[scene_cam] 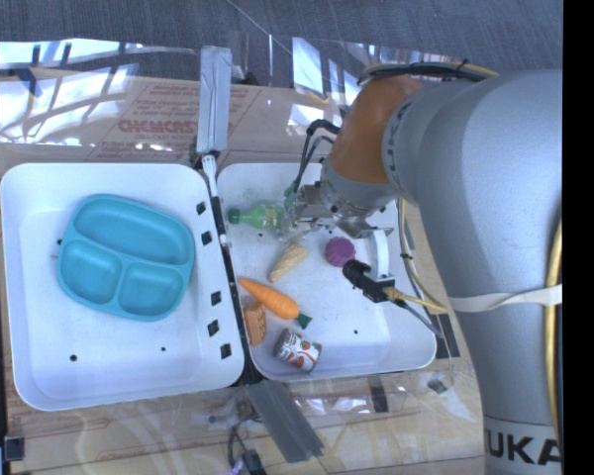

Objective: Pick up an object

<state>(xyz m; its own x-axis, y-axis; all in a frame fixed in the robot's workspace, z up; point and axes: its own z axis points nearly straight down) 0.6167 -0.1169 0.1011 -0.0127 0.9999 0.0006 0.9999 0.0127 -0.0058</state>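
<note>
Targeting, by the look of it, the green bottle (pixel 253 216) lying on its side near the top-left corner of the right bin (pixel 416 339), just beside the divider. Gripper (pixel 295 212) hanging right at the bottle's cap end, touching or nearly so; cannot tell its state, wrist hiding the tips. Nothing visibly lifted. Judging the step as approach or descent onto the bottle, grasp not yet confirmed. Lying close below: a pale corn cob (pixel 288 260), tilted; a purple ball-like thing (pixel 339 250) to its right, near the wrist; an orange carrot (pixel 271 299) further down; a small brown piece (pixel 255 322) against the divider; a printed can (pixel 298 349) near the bottom edge. Sitting apart in the left bin (pixel 40 364): a blue divided tray (pixel 126 255). Next move likely needing a squeeze across the bottle's narrow width, then a straight lift, keeping clear of the divider wall and the corn. Risking the bottle rolling or slipping toward the wall.
</note>
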